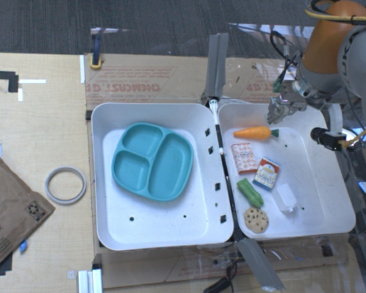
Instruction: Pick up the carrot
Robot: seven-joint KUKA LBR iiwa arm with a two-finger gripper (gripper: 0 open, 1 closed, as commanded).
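An orange carrot (254, 133) with a green tip lies on its side in the right bin (320, 182), near the back wall. My gripper (276, 115) hangs just above and to the right of the carrot's green end, close to the bin's back rim. Nothing shows between its fingers.
The right bin also holds a red-and-white packet (244, 158), a small colourful box (266, 173), a green vegetable (251, 193), a cookie (255, 220) and a clear item (285, 198). In the left bin (110, 224) lies a teal divided plate (153, 161). A tape ring (66, 184) rests on the bench.
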